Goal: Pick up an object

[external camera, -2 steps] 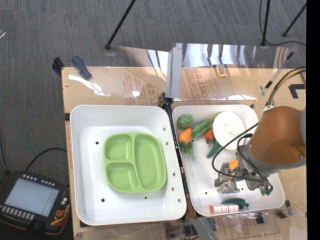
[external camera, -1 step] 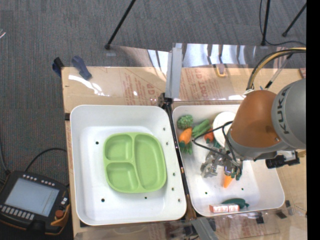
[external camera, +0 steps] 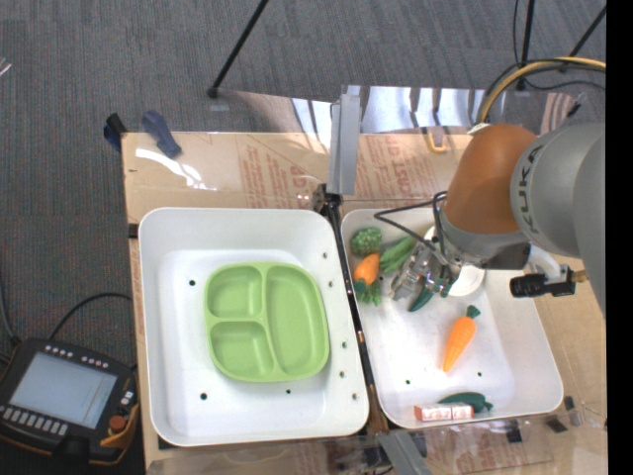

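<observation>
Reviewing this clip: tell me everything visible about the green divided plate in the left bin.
The green divided plate is a light green, rounded-rectangle tray that looks like matte plastic. Raised ridges split it into three compartments: two smaller ones on the camera view's left side, one long one on the right. It lies flat, slightly rotated, near the middle of the left bin, resting on the bin's white floor. Nothing lies in it or touches it, and the gripper is over the other bin.

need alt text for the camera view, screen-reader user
A grey and orange robot arm reaches from the right, its gripper low in the right bin among toy vegetables, including a carrot and broccoli. The left bin holds a green divided plate.
</observation>
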